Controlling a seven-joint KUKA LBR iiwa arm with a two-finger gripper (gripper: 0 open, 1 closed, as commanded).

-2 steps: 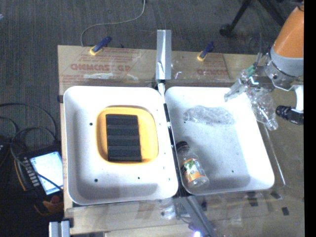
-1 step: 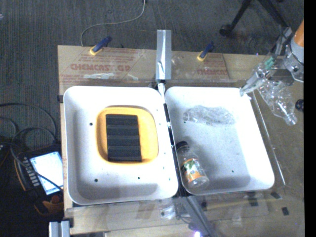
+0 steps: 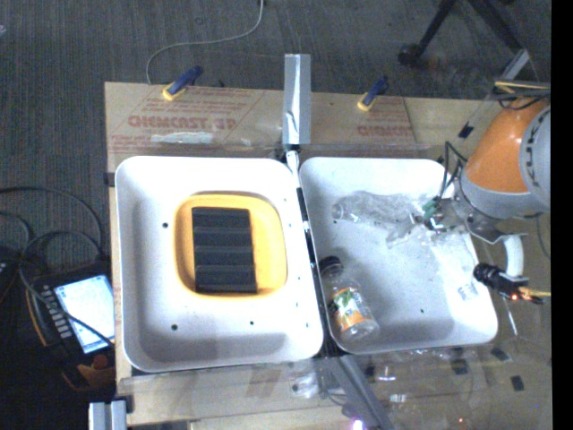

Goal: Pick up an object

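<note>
Two shallow white bins sit side by side on a brown board. The left bin [image 3: 143, 321] holds a yellow tray [image 3: 230, 244] lying flat near its centre, with a black ribbed insert [image 3: 223, 250] seated inside it.

The right bin [image 3: 466, 325] holds a small clear plastic bottle [image 3: 347, 305] with a dark cap and an orange and green label, lying on its side against the bin's near-left wall. A crumpled piece of clear plastic [image 3: 376, 210], possibly a bag or wrapper, lies in the far half of the same bin, well apart from the bottle.

The arm [image 3: 515, 164] enters from the right, its orange band above the bin's far-right corner. The gripper [image 3: 433, 213] is down at the right end of the clear plastic, apparently touching or just beside it. The fingers blend into the plastic and the bin's glare, so their spread cannot be told, and nothing is seen between them.

Two blue and yellow clamps [image 3: 182, 81] grip the board's far edge.
</note>
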